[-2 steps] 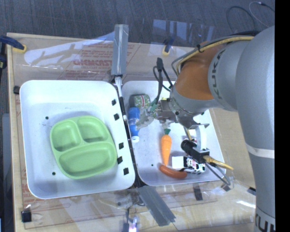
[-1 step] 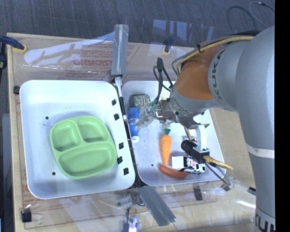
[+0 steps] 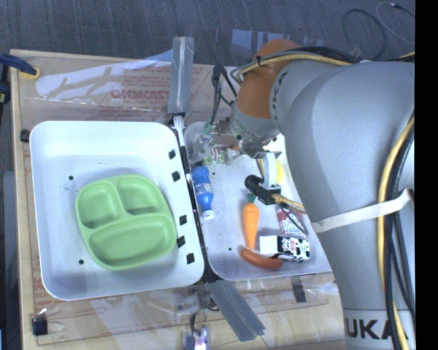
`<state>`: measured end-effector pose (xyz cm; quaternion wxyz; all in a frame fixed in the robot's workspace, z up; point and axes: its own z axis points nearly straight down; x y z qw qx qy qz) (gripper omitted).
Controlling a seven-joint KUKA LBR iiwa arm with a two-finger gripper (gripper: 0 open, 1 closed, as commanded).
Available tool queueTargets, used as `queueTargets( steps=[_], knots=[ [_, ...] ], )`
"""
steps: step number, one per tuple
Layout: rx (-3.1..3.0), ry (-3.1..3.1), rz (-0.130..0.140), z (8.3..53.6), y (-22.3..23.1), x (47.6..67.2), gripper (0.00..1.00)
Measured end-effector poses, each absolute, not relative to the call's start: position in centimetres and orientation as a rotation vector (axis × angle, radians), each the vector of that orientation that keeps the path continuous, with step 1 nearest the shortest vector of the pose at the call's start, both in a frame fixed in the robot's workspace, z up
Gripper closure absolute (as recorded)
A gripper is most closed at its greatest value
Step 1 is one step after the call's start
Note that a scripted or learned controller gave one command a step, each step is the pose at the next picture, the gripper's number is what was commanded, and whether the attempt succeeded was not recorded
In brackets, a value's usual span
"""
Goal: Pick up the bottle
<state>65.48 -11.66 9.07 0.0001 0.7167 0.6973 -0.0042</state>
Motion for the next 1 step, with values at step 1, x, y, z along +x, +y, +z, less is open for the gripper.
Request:
queueTargets(
  steps=[1],
  knots=[
    [2.352,2.094,-0.009,9.0,-12.72,64.2,0.0]
  ],
)
